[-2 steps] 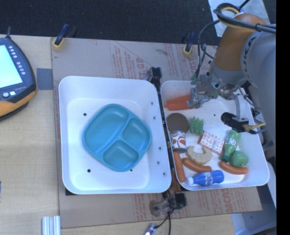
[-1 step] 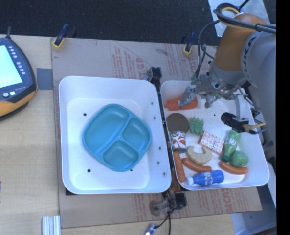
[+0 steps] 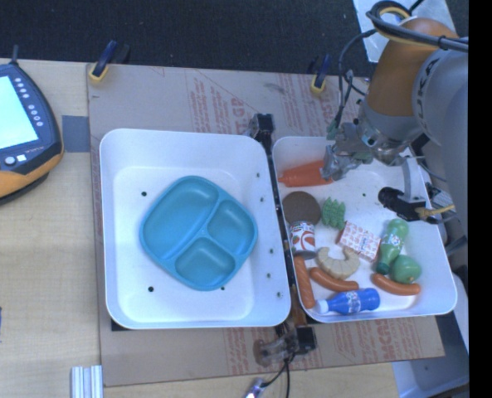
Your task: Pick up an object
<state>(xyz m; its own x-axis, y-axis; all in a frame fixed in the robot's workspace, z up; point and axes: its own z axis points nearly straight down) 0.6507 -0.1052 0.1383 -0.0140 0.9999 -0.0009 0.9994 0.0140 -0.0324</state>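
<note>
Gripper (image 3: 342, 161) lowered at the far edge of the right bin (image 3: 445, 301), beside the toy carrot (image 3: 304, 173).

The carrot is seen lying along the bin's far-left corner, its tip touching or just under the gripper; whether anything is gripped cannot be told. Toy food is crowded towards the bin's near edge: a brown disc (image 3: 300, 206), a green block (image 3: 333, 213), sausages (image 3: 332, 280) and a blue bottle (image 3: 349, 303). A blue divided plate (image 3: 198, 232) is set in the left bin (image 3: 113, 222).

We see a pale wooden bench (image 3: 38, 255) under bright light, with a brown cardboard sheet (image 3: 187, 98) clamped on it. Behind lies dark floor (image 3: 187, 11). A tablet-like screen (image 3: 9, 131) rests at left.
</note>
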